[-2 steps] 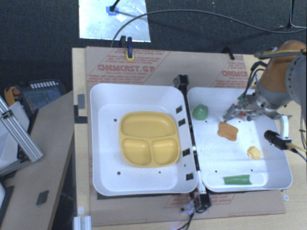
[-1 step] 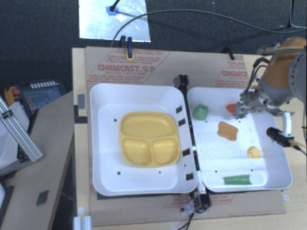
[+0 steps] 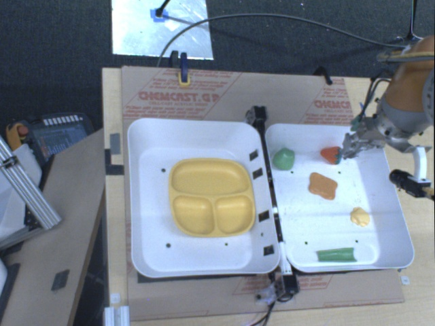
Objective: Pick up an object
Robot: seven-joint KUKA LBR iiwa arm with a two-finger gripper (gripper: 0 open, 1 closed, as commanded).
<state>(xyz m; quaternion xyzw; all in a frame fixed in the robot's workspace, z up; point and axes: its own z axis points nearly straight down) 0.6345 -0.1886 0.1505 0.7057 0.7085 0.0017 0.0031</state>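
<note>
- Camera view, starting at your far left: a handheld control pendant (image 3: 60, 136) lies on a side table (image 3: 61, 209), next to an aluminium rail (image 3: 24, 182).
- Moving right, you meet the left bin (image 3: 146, 250), which holds a yellow three-compartment tray (image 3: 211, 197) lying flat near its middle.
- Behind the bins, a cardboard sheet (image 3: 224, 94) covers the bench, with a yellow-handled clamp (image 3: 183, 68) on its far edge.
- A black divider (image 3: 266, 182) joins the two bins.
- In the right bin (image 3: 387, 209), you see a round green piece (image 3: 284, 158) near the far left corner, an orange lump (image 3: 323, 185) near the middle, a flat green strip (image 3: 336, 254) along the near wall, and a small yellow piece (image 3: 360, 216) toward the right.
- A red-orange object (image 3: 330, 155) sits at the far side of the right bin, just beside the gripper (image 3: 348, 148).
- Your gripper is low over that far side, its tip touching or almost touching the red-orange object; you cannot tell whether the hand is spread or closed.
</note>
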